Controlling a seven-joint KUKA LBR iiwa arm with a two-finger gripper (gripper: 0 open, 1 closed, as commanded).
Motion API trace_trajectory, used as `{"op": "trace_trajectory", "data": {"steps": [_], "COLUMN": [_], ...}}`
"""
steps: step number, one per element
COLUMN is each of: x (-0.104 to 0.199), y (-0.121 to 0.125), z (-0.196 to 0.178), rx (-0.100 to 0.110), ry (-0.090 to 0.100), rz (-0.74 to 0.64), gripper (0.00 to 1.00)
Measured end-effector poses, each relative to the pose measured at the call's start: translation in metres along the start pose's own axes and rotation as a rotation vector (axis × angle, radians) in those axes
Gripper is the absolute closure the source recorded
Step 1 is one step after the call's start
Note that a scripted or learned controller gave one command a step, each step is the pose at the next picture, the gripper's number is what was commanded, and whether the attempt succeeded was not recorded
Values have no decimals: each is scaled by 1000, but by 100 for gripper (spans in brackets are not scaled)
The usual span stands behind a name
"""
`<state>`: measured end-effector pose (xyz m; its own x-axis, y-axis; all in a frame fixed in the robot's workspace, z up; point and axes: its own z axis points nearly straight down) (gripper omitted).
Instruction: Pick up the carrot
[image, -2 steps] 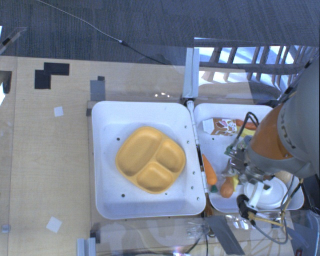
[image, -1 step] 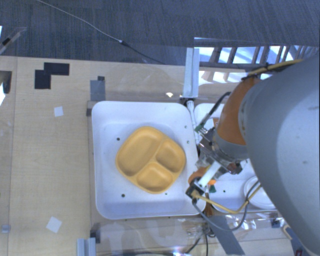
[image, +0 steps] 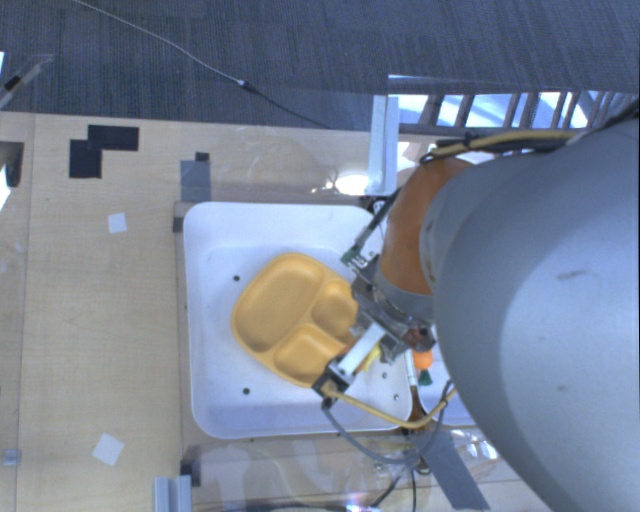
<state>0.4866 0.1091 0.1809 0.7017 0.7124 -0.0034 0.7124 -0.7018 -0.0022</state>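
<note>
- While your arm (image: 520, 300) hangs low over the white bin (image: 215, 400), the step looks like the reach for the carrot (image: 424, 357), a small orange bit just right of the yellow divided plate (image: 285, 310).
- Next, you likely need to centre on it.
- Your arm hides the jaws, so their state cannot be told; most of the carrot is hidden too.

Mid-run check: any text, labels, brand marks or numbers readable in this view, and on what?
None readable.
Black blocks on the bench: plain shapes, no characters.
Small pale squares on the bench: blank.
Yellow divided plate in the white bin: no marking.
Grey arm and its orange band: no visible label.
</note>
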Motion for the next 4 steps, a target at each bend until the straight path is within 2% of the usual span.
{"op": "trace_trajectory", "data": {"steps": [1,2,3,4], "x": [-19,-9,-88,-87], "y": [21,9,89,88], "z": [-68,1,-199,-197], "rx": [-4,2,-9,-5], "ry": [3,-2,5,1], "rz": [-207,-546,-349,-353], "gripper": [100,100,100,0]}}
